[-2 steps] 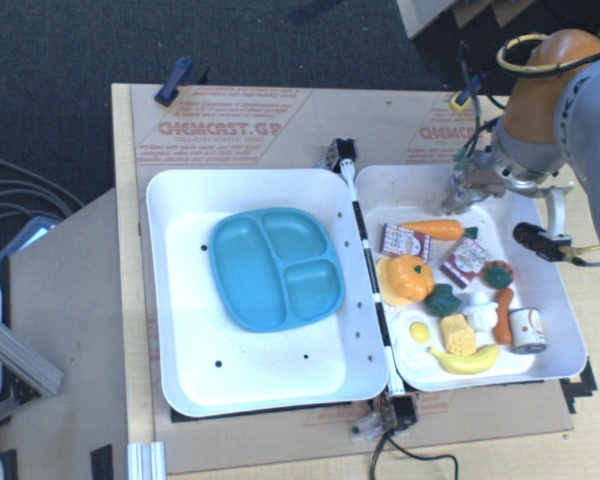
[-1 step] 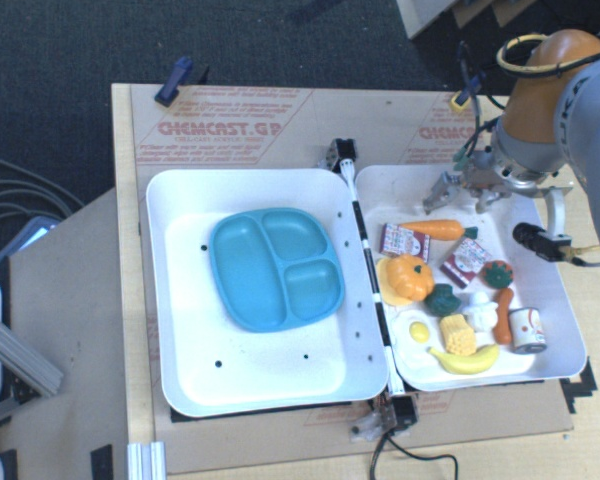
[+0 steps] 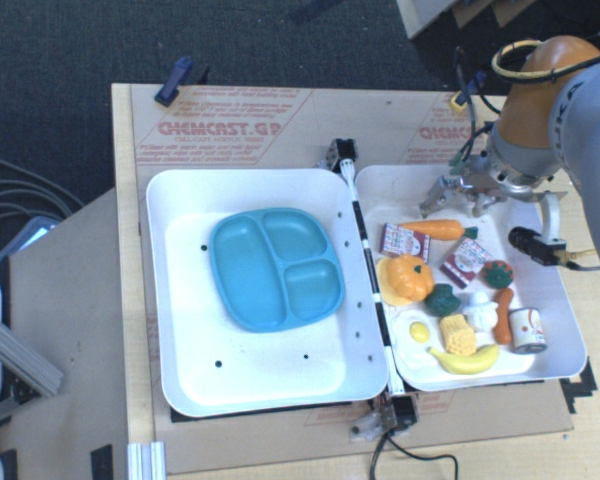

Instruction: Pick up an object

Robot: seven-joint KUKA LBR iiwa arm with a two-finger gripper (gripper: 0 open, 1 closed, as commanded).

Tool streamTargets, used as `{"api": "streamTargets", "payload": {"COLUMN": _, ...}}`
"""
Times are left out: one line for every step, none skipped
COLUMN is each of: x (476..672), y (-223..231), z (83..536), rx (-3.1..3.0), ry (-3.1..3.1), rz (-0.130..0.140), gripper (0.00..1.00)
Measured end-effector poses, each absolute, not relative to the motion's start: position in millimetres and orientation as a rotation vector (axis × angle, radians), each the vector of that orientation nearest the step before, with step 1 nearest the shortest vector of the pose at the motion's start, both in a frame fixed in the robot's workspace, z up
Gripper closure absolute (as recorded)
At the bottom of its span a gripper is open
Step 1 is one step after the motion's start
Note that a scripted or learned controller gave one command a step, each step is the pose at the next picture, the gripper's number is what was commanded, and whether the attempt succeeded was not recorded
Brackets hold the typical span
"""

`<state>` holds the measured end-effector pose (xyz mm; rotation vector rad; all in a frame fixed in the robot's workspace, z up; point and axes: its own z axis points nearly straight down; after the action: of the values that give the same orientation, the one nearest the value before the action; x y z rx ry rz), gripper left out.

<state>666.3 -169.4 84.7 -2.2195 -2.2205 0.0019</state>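
Note:
My gripper [image 3: 458,200] hangs at the far end of the right bin [image 3: 565,313], just beyond a toy carrot [image 3: 435,230]. Its fingers stand apart, open, with nothing between them. Nearer in the same bin lie a red-and-white carton [image 3: 400,240], an orange pumpkin [image 3: 408,278], a red packet [image 3: 467,260], a strawberry [image 3: 497,274], broccoli [image 3: 442,300], corn [image 3: 460,336], a banana [image 3: 465,360], a fried egg [image 3: 417,331] and a small can [image 3: 526,330].
The left bin [image 3: 180,348] holds a blue divided plate [image 3: 278,266]. A black clamp [image 3: 342,152] sits where the two bins meet at the far side. A blue clip [image 3: 173,81] lies at the board's far left corner.

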Motion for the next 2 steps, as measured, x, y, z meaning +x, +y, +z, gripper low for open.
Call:
{"api": "streamTargets", "payload": {"x": 666.5, "y": -128.4, "z": 85.0, "rx": -2.219, "ry": -2.220, "rz": 0.001, "gripper": 0.00}}
{"api": "streamTargets", "payload": {"x": 666.6, "y": -172.1, "z": 85.0, "rx": -2.223, "ry": -2.222, "rz": 0.000, "gripper": 0.00}}
